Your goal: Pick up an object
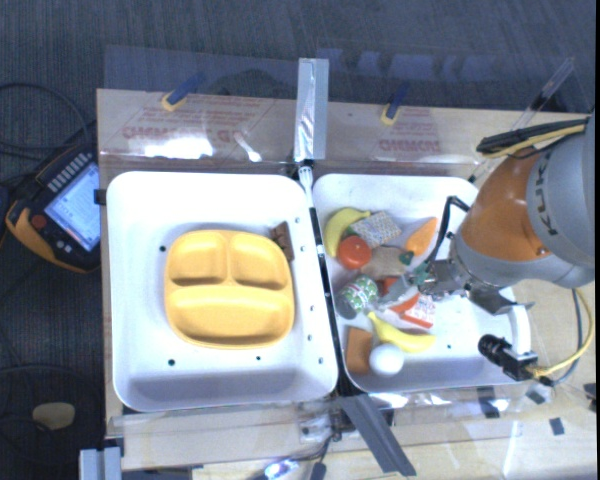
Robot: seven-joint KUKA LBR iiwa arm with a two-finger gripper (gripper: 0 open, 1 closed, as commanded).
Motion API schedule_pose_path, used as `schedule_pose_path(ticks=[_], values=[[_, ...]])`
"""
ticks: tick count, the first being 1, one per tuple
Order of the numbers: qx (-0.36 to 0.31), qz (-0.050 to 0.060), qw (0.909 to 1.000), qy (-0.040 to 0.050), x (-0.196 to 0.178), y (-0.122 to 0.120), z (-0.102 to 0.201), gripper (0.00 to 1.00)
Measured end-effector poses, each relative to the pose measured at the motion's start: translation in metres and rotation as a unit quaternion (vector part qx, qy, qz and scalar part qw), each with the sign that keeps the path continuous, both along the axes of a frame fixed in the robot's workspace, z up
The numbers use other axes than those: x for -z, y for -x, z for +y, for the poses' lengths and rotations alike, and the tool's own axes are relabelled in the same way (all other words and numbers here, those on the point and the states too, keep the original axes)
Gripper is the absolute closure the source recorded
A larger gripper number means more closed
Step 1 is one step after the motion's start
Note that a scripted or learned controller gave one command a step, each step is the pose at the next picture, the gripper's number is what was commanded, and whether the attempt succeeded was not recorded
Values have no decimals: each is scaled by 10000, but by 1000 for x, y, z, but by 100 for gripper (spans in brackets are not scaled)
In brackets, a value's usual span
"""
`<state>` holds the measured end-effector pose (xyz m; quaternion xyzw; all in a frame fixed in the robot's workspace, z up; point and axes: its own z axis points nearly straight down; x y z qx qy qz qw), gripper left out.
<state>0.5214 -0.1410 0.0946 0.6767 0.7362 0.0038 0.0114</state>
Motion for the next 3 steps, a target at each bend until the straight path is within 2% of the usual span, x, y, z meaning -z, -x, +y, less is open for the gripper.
schedule_pose_path(ticks=[1, 2, 3], values=[[-2, -55, 10000, 14, -13, -4, -1, 100], [992, 120, 9950, -44, -88, -39, 72, 100], [578, 126, 9982, -35, -40, -38, 11, 100]])
